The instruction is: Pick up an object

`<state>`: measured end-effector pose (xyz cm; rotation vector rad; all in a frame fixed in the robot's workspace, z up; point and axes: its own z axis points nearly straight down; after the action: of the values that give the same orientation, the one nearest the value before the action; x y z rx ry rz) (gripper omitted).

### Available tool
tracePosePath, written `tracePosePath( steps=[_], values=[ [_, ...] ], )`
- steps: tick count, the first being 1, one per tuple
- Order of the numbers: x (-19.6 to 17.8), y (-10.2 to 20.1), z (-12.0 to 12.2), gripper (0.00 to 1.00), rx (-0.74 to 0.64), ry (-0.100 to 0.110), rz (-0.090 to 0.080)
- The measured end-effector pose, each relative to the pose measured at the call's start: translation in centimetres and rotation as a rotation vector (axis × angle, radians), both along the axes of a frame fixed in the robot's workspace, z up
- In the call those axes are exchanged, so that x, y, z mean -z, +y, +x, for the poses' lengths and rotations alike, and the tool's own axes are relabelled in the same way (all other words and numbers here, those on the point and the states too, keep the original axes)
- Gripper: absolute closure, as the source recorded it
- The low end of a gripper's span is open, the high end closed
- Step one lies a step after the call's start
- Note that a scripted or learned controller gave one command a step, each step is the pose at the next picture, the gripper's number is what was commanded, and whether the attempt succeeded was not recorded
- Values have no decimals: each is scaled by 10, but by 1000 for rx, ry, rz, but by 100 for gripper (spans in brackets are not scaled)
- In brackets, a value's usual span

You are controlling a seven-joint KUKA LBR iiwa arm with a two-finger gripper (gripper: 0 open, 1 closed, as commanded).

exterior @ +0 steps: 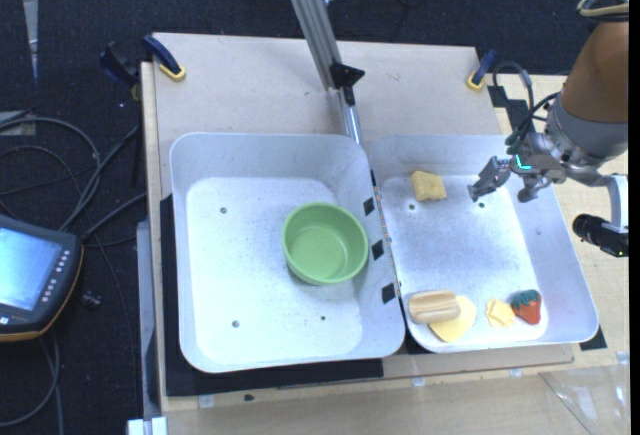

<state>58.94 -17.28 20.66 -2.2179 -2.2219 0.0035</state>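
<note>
Yellow block [429,186] sits near the right bin's [560,263] far edge, beside the released, empty claw [489,185].

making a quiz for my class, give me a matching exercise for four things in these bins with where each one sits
Things:
1. green bowl
2. yellow sponge-like chunk
3. strawberry toy
4. hot dog toy

Places:
A. right bin, near edge, close to the divider between the bins
B. left bin, right of its middle
C. right bin, far part, left of the gripper
D. right bin, near right corner

Pairs: 1-B, 2-C, 3-D, 4-A
</note>
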Motion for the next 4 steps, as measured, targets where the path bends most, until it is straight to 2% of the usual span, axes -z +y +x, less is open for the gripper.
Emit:
tracePosePath(
  steps=[1, 2, 3, 4],
  values=[
    [0, 0, 0, 0, 0, 0, 0],
    [45, 3, 2, 0, 0, 3, 1],
    [105, -3, 6, 0, 0, 5, 1],
    [114, -2, 6, 0, 0, 1, 0]
  ],
)
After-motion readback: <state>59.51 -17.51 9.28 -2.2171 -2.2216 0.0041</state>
